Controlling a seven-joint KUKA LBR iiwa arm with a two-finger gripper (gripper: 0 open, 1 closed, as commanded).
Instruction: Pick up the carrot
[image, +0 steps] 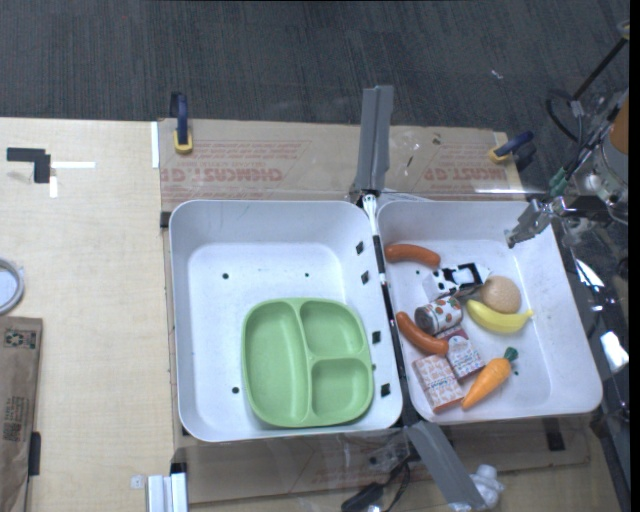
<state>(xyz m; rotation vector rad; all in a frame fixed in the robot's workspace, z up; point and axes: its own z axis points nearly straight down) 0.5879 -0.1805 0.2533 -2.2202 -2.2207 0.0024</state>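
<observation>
Carrot (487, 381) lies in right bin (560, 300), gripper (527, 226) seemingly above rim

The carrot (488, 381) lies near the front of the right bin (560, 400), its green top pointing toward the banana (498, 318) just behind it. A small carton (437, 384) sits just left of the carrot. The gripper (524, 229) hangs above the bin's back right corner, well apart from the carrot.

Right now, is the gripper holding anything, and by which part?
Nothing is held. The gripper hangs over the right bin's far corner; the carrot lies apart near its front.
</observation>
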